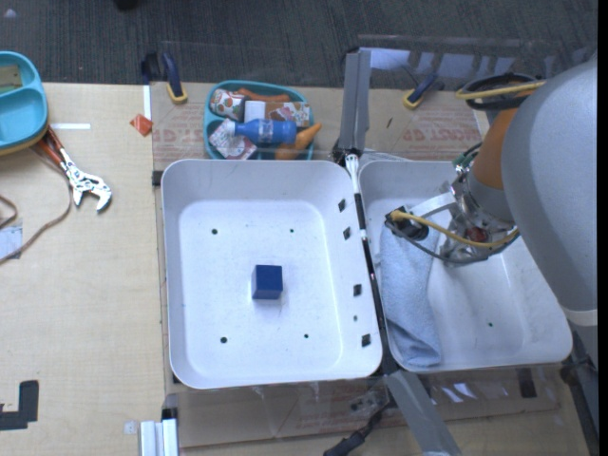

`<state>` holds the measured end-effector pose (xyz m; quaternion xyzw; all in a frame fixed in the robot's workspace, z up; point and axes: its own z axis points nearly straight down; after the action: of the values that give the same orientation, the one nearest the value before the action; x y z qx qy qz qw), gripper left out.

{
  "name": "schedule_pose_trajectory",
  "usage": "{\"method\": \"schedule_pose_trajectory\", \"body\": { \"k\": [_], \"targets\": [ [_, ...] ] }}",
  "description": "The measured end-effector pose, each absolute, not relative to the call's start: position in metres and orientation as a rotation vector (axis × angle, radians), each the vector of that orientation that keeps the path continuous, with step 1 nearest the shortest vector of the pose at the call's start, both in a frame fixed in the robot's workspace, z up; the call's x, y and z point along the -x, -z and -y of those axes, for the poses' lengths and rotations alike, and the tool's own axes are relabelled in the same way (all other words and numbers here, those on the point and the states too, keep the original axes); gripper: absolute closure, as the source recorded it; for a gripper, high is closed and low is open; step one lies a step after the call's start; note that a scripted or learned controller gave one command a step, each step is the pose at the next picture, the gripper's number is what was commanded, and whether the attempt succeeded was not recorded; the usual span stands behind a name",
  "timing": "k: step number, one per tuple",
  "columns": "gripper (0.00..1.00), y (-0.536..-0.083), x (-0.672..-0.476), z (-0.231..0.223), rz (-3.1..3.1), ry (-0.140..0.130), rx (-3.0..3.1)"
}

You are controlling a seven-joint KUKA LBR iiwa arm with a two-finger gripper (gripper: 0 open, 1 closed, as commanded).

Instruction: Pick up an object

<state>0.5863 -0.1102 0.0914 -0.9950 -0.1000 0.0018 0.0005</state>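
Note:
A small blue cube (pixel 268 281) lies alone near the middle of the left white bin (pixel 190 350). A pale grey-blue cloth (pixel 408 297) is draped along the left side of the right bin (pixel 513 345), reaching down to its front edge. My gripper (pixel 463 238) hangs low over the right bin's back half, just right of the cloth's top, with yellow and black cables looped around it. The grey arm and its orange band (pixel 488 160) cover the wrist from above.
Behind the left bin sits a teal tub (pixel 220 98) full of small items. On the wooden bench at the left lie a wrench (pixel 84 186) and a teal tray (pixel 21 103). Orange clamps (pixel 174 89) grip the back edge.

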Motion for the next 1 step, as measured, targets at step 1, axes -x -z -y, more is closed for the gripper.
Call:
{"method": "schedule_pose_trajectory", "body": {
  "k": [1],
  "targets": [
    [1.0,-0.2143,-0.5636,0.0887,0.32,-0.005,3.125]
  ]
}}
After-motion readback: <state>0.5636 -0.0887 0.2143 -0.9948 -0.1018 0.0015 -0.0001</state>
